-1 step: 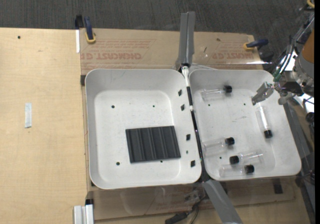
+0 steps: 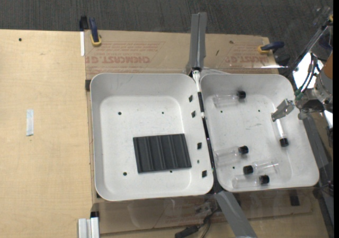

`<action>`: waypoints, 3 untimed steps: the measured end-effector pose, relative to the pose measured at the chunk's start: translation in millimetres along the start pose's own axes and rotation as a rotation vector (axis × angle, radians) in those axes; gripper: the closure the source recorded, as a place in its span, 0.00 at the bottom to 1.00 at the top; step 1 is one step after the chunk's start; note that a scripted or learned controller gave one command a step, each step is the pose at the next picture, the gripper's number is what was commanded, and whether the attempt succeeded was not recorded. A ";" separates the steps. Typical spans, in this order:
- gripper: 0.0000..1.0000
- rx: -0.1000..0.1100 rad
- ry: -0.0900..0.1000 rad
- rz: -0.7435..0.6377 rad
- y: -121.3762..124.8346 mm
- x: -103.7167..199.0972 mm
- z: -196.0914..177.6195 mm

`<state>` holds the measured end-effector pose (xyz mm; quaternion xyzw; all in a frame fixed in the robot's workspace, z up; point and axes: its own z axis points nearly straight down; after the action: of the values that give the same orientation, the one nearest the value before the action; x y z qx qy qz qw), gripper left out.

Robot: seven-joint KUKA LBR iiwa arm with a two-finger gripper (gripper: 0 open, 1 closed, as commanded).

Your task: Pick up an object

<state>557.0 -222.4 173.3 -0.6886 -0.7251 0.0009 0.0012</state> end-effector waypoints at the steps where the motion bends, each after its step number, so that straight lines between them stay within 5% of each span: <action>1: 0.00 0.001 0.011 -0.050 -35.1 9.6 83.2; 2: 0.00 -0.001 0.001 -0.069 -75.2 29.6 82.4; 3: 0.00 -0.004 -0.001 -0.397 -59.0 3.5 81.6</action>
<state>497.7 -221.9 91.9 -0.5320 -0.8467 -0.0003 -0.0003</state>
